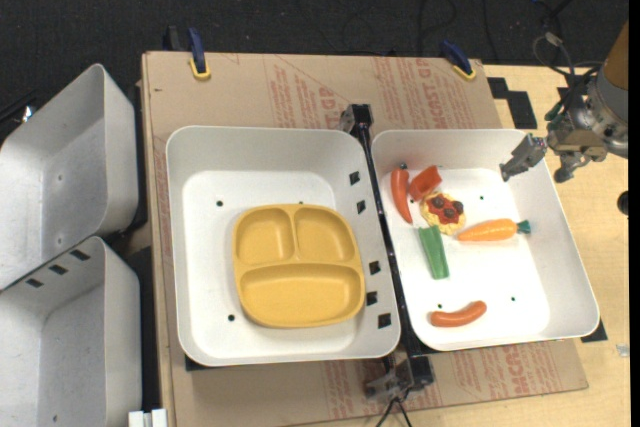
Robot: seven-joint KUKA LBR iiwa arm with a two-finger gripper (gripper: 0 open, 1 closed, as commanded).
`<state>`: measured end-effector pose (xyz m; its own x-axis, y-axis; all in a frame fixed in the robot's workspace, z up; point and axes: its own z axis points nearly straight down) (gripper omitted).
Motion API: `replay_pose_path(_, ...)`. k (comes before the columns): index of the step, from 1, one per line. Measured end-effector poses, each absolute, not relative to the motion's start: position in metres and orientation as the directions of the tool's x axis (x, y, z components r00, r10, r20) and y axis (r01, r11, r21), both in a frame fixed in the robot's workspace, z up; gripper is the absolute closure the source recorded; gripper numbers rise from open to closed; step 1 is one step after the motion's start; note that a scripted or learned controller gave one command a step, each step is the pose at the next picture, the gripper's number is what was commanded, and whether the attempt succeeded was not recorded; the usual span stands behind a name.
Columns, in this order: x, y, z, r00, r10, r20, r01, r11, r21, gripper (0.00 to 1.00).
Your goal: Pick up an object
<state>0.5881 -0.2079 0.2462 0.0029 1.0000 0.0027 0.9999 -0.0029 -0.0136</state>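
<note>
The gripper (pixel 547 158) hovers over the right bin's (pixel 560 315) far right corner, fingers spread apart, holding nothing. The nearest object, a carrot (pixel 487 231), lies mid-bin toward the near-left of the gripper, long axis parallel to the bin's far edge.

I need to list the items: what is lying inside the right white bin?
In the right white bin: orange carrot, green stick, red sausage, red chili, red wedge, small pizza piece, hiding anything underneath.
</note>
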Motion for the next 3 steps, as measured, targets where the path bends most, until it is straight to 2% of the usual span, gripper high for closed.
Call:
replay_pose_path(1,0.591,-0.207,0.254,-0.001,1.0,-0.001,1.0,0.001,0.0,0.0)
replay_pose_path(2,0.591,-0.204,0.191,0.001,1.0,0.0,1.0,-0.001,-0.003,0.0)
replay_pose_path(3,0.587,-0.202,0.15,0.001,1.0,0.0,1.0,-0.001,-0.001,0.0)
